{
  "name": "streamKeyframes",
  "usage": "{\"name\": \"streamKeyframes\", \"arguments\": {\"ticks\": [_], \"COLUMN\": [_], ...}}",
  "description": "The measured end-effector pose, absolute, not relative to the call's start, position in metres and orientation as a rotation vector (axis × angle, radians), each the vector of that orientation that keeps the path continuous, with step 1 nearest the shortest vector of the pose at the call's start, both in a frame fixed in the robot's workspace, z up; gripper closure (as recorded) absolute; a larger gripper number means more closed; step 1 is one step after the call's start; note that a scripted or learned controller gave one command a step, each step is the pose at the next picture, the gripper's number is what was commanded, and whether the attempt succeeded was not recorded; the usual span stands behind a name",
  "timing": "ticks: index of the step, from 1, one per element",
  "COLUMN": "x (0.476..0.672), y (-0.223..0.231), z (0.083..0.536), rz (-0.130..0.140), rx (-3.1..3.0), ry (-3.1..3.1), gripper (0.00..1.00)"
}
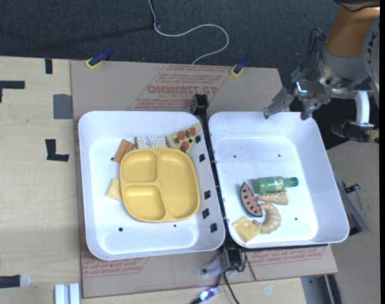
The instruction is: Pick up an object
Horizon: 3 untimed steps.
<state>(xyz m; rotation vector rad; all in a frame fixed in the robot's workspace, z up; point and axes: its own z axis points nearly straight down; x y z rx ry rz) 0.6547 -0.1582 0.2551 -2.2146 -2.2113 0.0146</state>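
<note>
On bench: cardboard sheet (180, 87) under two white bins, blue-yellow clips (100, 57) pinning its far corners, black tape marks (53, 149) on bare wood at left, dark carpet (66, 11) beyond far edge with white cable (192, 31) looping across. Left bin (94, 233): yellow divided plate (159, 183) near centre, small toy foods tucked along its far and left rims, pizza slice (186, 137) at far right corner. Right bin (275, 138): green bottle (273, 184), watermelon slice (249, 200), tan pieces (271, 215) and yellow wedge (244, 229) clustered toward near edge, touching or just beside one another. Above far right corner of right bin: gripper (287, 106), fingers spread, pinching nothing, well apart from cluster. Grey arm with orange band (351, 27) rising toward upper right.
</note>
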Motion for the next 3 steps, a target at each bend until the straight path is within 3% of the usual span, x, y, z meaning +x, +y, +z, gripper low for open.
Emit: {"name": "streamKeyframes", "arguments": {"ticks": [1,3], "x": [0.657,0.647], "y": [-0.158,-0.152], "z": [0.264,0.169], "rz": [0.002,0.008], "rx": [-2.22,-2.217], "ry": [-2.223,-2.22], "gripper": [0.0,0.0]}}
